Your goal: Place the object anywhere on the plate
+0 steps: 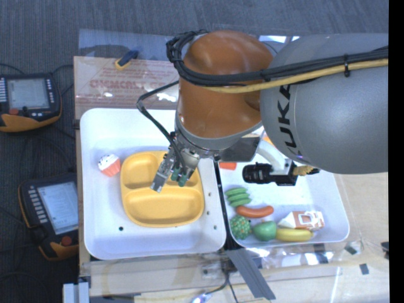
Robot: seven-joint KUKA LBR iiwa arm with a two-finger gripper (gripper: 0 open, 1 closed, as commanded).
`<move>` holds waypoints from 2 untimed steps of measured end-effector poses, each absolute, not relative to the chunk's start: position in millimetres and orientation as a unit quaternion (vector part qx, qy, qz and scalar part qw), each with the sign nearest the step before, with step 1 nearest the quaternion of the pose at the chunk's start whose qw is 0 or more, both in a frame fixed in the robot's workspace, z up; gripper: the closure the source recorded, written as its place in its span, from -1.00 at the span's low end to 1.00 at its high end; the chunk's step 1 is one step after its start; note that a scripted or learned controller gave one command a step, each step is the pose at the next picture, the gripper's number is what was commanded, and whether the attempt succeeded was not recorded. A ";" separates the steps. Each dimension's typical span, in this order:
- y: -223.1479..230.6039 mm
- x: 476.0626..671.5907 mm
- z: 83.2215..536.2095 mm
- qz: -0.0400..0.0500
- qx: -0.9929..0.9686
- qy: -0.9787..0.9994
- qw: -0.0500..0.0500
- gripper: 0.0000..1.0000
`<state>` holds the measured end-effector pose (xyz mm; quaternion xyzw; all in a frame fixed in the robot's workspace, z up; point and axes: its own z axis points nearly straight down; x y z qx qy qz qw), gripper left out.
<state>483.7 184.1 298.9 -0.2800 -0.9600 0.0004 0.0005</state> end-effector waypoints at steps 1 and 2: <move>120.3 517.1 260.0 0.002 -0.572 -0.820 0.000 1.00; 138.7 495.7 366.6 0.001 -0.387 -0.922 -0.001 1.00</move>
